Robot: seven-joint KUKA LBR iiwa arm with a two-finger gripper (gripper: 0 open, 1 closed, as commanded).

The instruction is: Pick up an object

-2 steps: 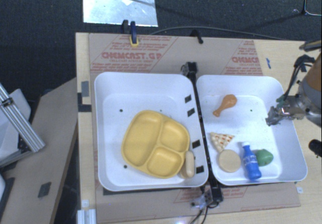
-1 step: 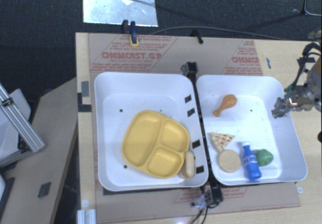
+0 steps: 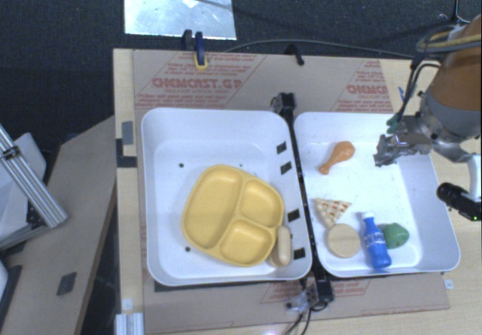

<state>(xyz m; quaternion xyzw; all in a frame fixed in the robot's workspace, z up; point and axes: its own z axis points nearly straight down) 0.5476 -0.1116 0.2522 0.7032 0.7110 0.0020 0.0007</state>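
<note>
Red "CHEMCAST GP" lettering, upside down, on brown protective sheet [image 3: 197,82]; repeated at right

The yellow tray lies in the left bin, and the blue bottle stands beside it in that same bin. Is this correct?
Not quite. The camera view shows the yellow tray in the left bin, but the blue bottle lies in the right bin, beside the green object.

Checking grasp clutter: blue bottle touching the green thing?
Touching. The camera view shows the bottle lying against the green thing with no bin floor between them.
</note>
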